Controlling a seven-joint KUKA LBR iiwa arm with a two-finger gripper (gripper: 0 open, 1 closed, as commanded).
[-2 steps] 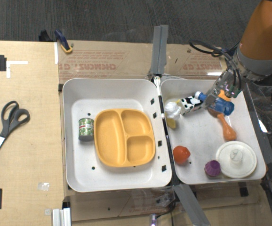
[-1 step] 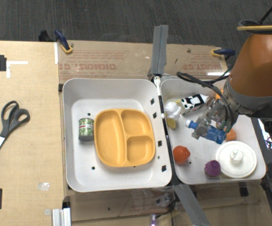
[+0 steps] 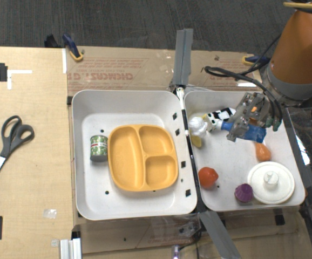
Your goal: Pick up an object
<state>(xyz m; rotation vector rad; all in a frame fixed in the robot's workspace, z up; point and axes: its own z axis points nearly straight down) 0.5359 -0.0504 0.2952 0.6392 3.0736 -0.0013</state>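
Over the right bin, at two o'clock from the yellow plate: gripper low beside the blue object. Finger state impossible to tell. Nothing visibly lifted yet; grasp and raise probably remaining.

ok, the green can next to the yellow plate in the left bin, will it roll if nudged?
Probably. The green can looks to lie on its side by the yellow plate, so a push across its axis would likely roll it. It looks rigid, probably smooth, so it may slip in a pinch. The plate would likely stop it rolling right.
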